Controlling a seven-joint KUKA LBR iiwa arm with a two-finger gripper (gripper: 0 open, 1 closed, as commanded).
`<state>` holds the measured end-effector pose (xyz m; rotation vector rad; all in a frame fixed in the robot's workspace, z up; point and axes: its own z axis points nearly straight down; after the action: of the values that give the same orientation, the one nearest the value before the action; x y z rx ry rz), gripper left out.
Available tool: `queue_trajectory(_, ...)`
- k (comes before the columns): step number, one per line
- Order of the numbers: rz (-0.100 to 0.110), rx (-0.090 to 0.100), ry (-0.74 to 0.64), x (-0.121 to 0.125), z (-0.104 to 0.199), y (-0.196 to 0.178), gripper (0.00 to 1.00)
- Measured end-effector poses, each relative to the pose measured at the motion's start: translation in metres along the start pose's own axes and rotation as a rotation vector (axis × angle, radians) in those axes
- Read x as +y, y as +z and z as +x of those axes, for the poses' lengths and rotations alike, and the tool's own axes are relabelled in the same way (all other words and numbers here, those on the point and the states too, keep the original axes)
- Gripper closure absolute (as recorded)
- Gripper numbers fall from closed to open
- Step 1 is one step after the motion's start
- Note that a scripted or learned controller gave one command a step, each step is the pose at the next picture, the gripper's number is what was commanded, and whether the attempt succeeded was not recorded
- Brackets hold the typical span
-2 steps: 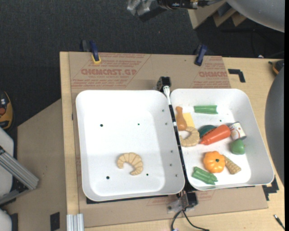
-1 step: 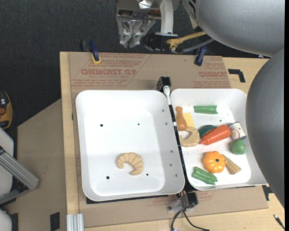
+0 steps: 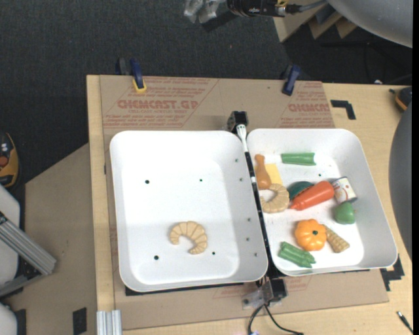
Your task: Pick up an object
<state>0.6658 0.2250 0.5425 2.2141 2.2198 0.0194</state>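
Note:
A tan croissant [image 3: 190, 236] lies alone in the front half of the left bin [image 3: 131, 157]. The right bin [image 3: 366, 163] holds a heap of toy food: a carrot [image 3: 313, 195], an orange pumpkin [image 3: 309, 235], a green bean [image 3: 298, 158], a pea pod [image 3: 296, 255], a bread stick [image 3: 263, 171], a beige ring [image 3: 275, 198], a small can [image 3: 344, 190], a green fruit [image 3: 345, 213] and a cone [image 3: 337, 241]. My gripper [image 3: 201, 9] hangs blurred at the top edge, far behind both bins and high above the bench, with nothing seen in it.
The bins sit on a cardboard sheet [image 3: 196, 98] held by two blue clamps [image 3: 136, 72] at its far edge. A black clip [image 3: 237, 121] joins the bins at the back. The grey arm [image 3: 373, 16] crosses the top right corner.

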Motion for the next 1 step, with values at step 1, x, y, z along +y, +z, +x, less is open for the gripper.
queue_trajectory(1, 0.026, -0.009, 0.005, -0.0031, -0.0016, 0.111, 1.0)
